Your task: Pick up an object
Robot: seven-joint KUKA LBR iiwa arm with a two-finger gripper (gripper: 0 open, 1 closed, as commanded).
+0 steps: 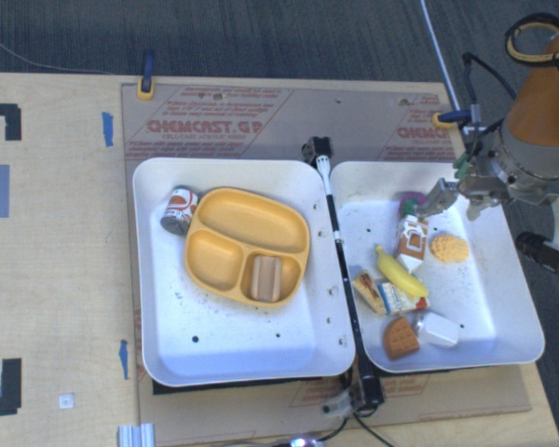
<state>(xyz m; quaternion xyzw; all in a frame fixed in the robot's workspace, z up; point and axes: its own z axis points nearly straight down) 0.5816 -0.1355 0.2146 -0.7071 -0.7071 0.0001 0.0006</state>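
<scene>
Banana [400, 276], yellow, lies among right-bin clutter.

Arm [540, 110] cropped at right edge

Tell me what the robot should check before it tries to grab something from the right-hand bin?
1. Gripper above the right bin: ok.
2. Gripper free of any object: cannot tell.
3. Targets in reach: banana, carton and waffle-like piece lie nearby: ok.
4. Items spaced for a clean grab: banana touches packets: not ok.
5. Yellow tray in the left bin, out of the way: ok.
</scene>
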